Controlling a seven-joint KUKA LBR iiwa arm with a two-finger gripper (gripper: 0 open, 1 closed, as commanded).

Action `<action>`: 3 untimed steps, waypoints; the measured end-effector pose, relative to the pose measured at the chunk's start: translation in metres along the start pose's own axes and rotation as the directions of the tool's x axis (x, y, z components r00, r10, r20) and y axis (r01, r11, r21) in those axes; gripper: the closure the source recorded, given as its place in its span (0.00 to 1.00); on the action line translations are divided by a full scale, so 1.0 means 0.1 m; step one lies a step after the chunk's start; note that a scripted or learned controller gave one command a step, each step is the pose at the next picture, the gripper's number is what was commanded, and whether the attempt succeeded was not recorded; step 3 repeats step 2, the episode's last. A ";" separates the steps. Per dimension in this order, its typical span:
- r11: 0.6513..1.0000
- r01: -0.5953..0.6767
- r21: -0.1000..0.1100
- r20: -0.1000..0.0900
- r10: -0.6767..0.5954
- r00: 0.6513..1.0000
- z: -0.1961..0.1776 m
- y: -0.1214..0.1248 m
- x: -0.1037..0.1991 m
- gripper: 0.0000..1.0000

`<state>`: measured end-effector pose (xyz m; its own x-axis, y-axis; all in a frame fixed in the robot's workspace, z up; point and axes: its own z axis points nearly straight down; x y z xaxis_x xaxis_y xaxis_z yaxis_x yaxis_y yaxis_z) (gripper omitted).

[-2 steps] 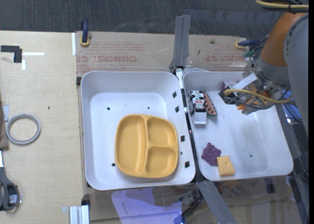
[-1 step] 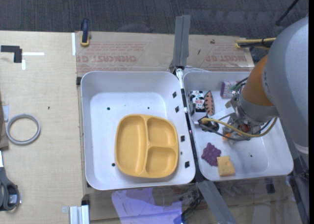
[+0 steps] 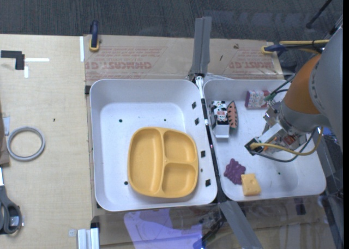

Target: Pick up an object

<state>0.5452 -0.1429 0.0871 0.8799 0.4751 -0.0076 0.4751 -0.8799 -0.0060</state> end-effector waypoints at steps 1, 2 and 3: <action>0.958 -0.286 -0.002 0.001 0.286 0.958 0.00 -0.07 0.52 1.00; 1.000 -0.014 -0.003 0.002 0.014 1.000 -1.00 -0.26 0.65 1.00; 1.000 -0.014 -0.003 0.002 0.014 1.000 -1.00 -0.26 0.65 1.00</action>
